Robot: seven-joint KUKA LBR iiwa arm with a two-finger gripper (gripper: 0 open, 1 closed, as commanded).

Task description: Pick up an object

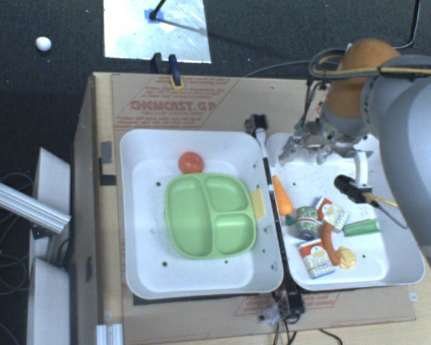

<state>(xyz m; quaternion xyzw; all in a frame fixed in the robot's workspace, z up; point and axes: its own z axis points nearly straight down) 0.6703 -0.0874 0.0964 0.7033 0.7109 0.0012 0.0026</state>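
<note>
In the left bin (140,214) a green plate (208,214) with three parts lies flat, with a small red ball (191,162) just behind it and a yellow piece (258,204) at its right edge. In the right bin (395,264) an orange carrot (282,197) lies by the left wall, and near it sit a little can (307,222), two small boxes (332,214), a red sausage (327,241) and a green stick (361,227). The hand (321,149) hangs over the back of the right bin with nothing in it, and I cannot tell if it is open or closed.
</note>
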